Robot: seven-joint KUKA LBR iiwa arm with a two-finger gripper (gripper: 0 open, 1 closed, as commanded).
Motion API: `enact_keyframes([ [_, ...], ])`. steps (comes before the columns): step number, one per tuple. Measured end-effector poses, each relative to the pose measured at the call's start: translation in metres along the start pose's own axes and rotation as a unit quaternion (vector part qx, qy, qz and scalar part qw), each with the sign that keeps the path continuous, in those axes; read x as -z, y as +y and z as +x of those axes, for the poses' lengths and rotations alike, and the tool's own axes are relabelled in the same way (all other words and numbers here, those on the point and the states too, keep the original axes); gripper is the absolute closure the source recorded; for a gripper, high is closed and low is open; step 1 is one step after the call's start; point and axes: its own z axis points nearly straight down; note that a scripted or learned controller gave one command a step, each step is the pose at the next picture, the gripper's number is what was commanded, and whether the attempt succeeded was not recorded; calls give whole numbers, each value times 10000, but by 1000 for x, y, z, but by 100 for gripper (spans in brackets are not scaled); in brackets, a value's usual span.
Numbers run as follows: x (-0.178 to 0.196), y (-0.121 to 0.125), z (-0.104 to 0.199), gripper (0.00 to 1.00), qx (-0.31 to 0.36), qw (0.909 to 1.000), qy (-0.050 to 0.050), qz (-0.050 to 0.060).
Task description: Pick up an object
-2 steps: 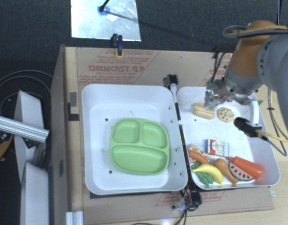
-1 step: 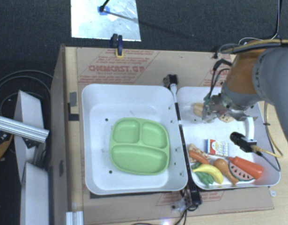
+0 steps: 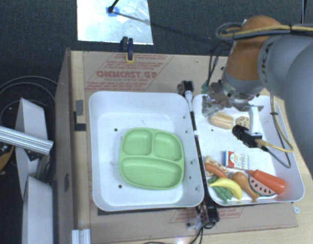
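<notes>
Grey arm (image 3: pixel 293 60) nearest camera; gripper (image 3: pixel 213 101) finger state: cannot tell. Tan oblong bread-roll toy (image 3: pixel 221 120) lay just beside gripper at 5 o'clock, long axis 3–9 o'clock.

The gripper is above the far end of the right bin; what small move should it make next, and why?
Probably a short descent toward the tan bread roll. The gripper hangs at the right bin's far end with nothing visibly held, and the roll lies just beside it, apart from the crowded toy food at the near end, so it looks the easiest target.
</notes>
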Motion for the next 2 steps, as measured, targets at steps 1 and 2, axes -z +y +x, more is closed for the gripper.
enact_keyframes([
  [1, -5, -30, -43, 100, -76, 10000, -25, 51],
  [2, -59, -17, -96, 100, -80, 9999, -30, 60],
])
